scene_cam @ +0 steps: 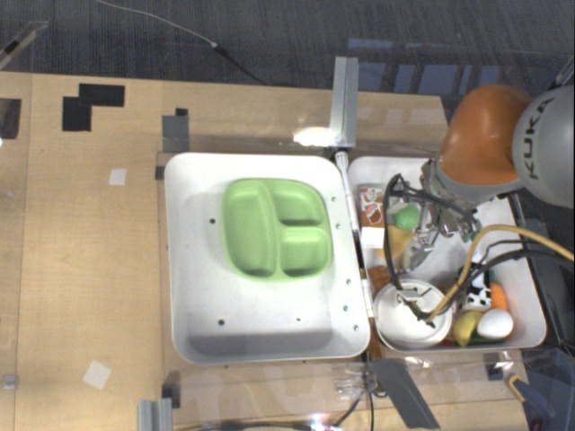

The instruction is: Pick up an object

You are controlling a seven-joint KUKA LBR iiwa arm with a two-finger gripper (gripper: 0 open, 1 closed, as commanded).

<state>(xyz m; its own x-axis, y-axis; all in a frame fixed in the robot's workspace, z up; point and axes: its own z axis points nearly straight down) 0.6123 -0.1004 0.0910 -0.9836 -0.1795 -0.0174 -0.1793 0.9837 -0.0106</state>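
While the left bin [193, 330] holds a green tray [274, 227], toys crowd the right bin [530, 335].

Single fixed camera, mounted above the table [81, 268], looking down at a slant. Far edge of the table sits high in frame with dark carpet floor [225, 16] beyond it. Mid distance: both white bins fit in view, left bin [193, 330] near centre, right bin [530, 317] toward the right edge. Arm [503, 146] enters from the right, close under the lens, cropped by the frame.
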